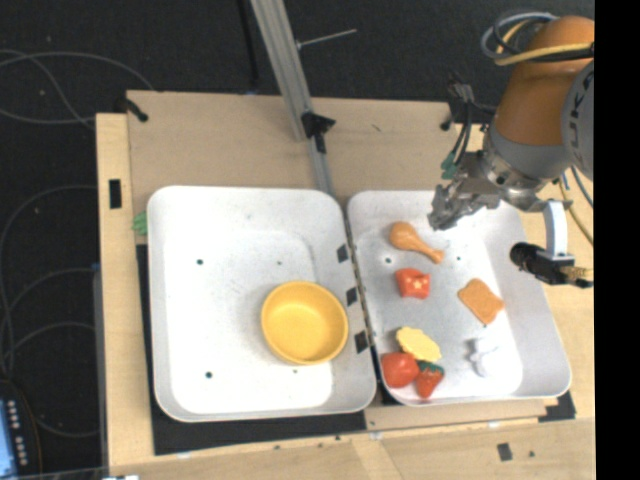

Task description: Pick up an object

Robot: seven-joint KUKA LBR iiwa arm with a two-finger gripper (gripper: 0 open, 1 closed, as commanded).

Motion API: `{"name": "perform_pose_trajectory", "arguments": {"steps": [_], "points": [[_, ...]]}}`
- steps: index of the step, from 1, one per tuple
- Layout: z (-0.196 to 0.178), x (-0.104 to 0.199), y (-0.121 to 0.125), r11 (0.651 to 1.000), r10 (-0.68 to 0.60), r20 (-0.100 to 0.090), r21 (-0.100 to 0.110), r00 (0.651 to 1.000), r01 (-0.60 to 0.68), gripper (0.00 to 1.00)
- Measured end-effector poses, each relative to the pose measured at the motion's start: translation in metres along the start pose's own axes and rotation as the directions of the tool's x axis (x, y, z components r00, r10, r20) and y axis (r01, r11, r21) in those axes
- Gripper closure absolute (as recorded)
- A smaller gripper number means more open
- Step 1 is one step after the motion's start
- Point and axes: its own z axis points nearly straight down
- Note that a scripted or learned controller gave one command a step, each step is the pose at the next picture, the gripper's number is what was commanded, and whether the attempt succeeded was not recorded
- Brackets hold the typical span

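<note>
The fingers [445, 216] hang over the far part of the right bin [530, 353], pointing down and slightly left; whether they are open or closed I cannot tell, and nothing shows between them. Just beside them, toward the near left, lies a drumstick [413, 240], its fat end nearest the tips and its thin end slanting away to the right. Whether the tips touch it I cannot tell.

Nearer the camera from the drumstick sits a red block [413, 283], and to its right an orange slab [481, 300], tilted. Farther toward the near rim lie a yellow piece [418, 344], a tomato [398, 369] and a strawberry [428, 379], the three close together, with a small white piece [482, 356] off to their right.

The left bin [215, 258] holds a yellow bowl [303, 321] near its right wall. Both bins rest on the tan surface [220, 138]. Above the fingers, the arm [535, 108] rises grey and orange toward the right.
</note>
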Motion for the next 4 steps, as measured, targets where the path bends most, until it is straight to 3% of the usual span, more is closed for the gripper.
{"name": "perform_pose_trajectory", "arguments": {"steps": [1, 4], "points": [[-0.046, -0.001, 0.002, 1.000, -0.002, 0.000, 0.000, 1.000, 0.002, 1.00], [-0.012, 0.154, -0.026, 1.000, -0.004, -0.001, 0.007, 1.000, 0.004, 1.00]]}}
